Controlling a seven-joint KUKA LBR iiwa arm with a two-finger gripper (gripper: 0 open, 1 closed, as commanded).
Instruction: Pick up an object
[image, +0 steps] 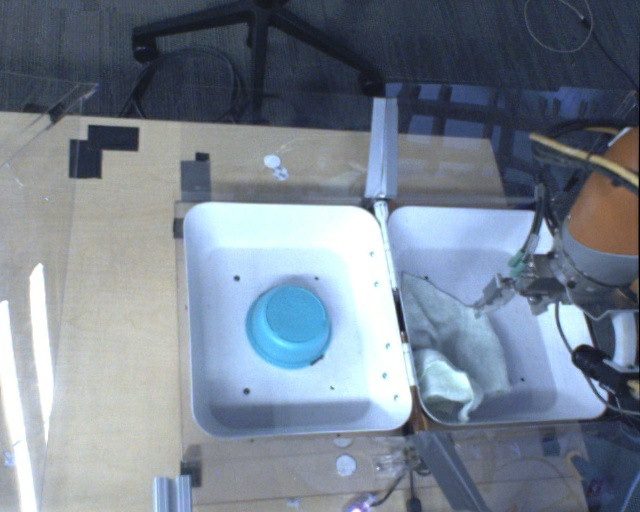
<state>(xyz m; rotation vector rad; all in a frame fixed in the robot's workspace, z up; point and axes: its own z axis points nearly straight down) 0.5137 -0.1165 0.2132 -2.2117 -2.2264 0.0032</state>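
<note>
Bins sit side by side on the pale wooden bench (100, 300), two shallow white trays touching along a shared middle edge. The left white bin (215, 400) holds a round light-blue plastic bowl (289, 326), turned upside down, lying near the centre of that bin's floor and apart from every wall. The right white bin (450, 240) holds a crumpled pale grey-white cloth (455, 350), which spreads from near the bin's left wall toward its middle and bunches into a thicker, lighter roll at the front left corner, close to the front rim.

My arm comes in from the right, its grey body and the orange band (605, 215) above the wrist showing over the right bin's far right side. My two-finger gripper (497, 295) hangs low inside the right bin, over its floor, with the tip pointing toward the cloth and just beside the cloth's upper right edge. Whether the tip touches the fabric I cannot tell. How my gripper is set I cannot tell either, since the tip is small and blurred against the white floor. Dark cables (600, 370) trail off my wrist over the right bin's right rim.

Beyond the bench, on the dark carpet, stands a black star-shaped base (260, 40).
</note>
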